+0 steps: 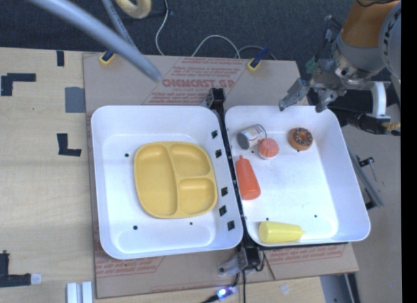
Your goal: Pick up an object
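In the right bin (339,184) lie a small silver can (249,135), a pinkish-red ball (268,148), a brown round piece (300,139), an orange-red oblong object (247,178) and a yellow lump (280,232) near the front rim. My gripper (305,102) hangs over the bin's back edge, above and behind the brown piece. It is open, its two dark fingers spread apart with nothing between them.
The left bin (111,165) holds a yellow divided plate (174,179). A black hinge strip (225,158) runs between the bins. A grey pole (85,18) crosses the upper left, and cables lie behind the bins.
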Robot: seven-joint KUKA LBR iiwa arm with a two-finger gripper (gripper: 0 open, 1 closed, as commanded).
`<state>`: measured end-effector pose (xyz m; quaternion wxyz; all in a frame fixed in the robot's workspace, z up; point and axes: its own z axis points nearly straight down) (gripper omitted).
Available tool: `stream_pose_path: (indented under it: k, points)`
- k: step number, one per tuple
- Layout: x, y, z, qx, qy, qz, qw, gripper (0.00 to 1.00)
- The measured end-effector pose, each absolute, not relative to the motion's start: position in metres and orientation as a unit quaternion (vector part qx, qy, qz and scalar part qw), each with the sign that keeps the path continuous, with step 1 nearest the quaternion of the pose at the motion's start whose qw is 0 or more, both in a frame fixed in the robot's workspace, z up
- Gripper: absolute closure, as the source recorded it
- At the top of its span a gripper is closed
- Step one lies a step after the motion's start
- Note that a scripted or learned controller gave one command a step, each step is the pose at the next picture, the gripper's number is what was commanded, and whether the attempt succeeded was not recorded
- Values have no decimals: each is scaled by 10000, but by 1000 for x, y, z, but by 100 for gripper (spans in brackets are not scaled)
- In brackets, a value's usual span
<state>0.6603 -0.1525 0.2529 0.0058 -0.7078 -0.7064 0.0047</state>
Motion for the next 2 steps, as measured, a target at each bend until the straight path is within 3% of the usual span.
stream_pose_path:
  k: [1, 2]
  points:
    - [662, -152, 262, -7066, -7076, 8, 4, 0]
    - [667, -143, 204, -7065, -7077, 23, 24, 0]
